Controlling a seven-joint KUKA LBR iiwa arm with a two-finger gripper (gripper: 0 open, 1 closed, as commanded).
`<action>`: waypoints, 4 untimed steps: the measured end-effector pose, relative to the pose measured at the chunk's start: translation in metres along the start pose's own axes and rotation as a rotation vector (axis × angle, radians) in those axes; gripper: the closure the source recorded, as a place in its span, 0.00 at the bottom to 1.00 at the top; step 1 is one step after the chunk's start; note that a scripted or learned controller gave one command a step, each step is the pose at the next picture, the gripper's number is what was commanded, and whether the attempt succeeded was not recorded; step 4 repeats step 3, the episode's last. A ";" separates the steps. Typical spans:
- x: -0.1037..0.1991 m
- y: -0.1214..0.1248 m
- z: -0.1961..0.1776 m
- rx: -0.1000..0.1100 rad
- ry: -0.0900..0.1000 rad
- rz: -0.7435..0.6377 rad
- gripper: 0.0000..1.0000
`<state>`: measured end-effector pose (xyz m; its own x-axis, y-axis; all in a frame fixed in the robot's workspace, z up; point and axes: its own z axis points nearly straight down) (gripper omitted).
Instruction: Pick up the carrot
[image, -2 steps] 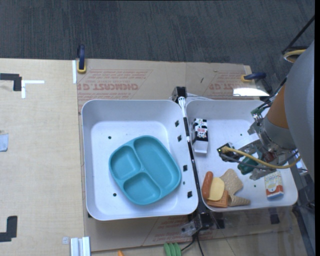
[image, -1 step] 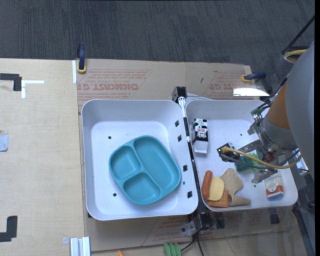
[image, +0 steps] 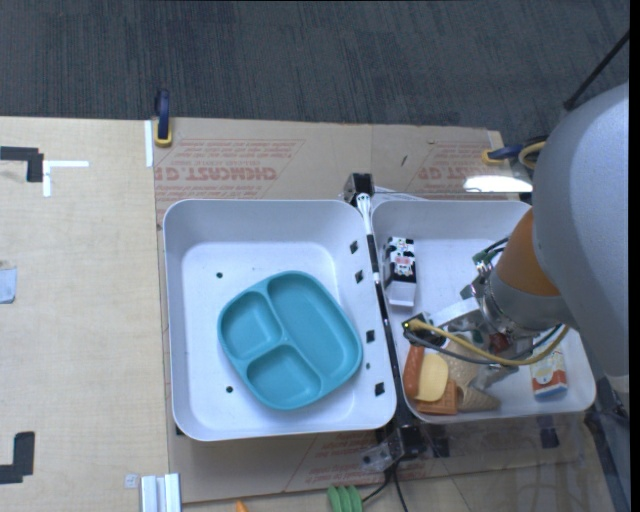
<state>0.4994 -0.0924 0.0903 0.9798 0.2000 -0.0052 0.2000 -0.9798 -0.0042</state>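
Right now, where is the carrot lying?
In the camera view the carrot lies in the right bin, along its left wall near the front corner, beside a yellow wedge and just left of the gripper.

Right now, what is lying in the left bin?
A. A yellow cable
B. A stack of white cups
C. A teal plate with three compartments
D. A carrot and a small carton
C: the teal divided plate lies flat on the floor of the left bin, while the arm and its gripper are over the right bin, where the orange carrot lies by the left wall.
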 end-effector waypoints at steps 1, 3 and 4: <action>0.000 0.000 0.000 0.000 0.000 -0.002 0.00; -0.019 0.001 -0.003 -0.010 0.014 -0.058 0.00; -0.019 0.001 -0.003 -0.010 0.014 -0.058 0.00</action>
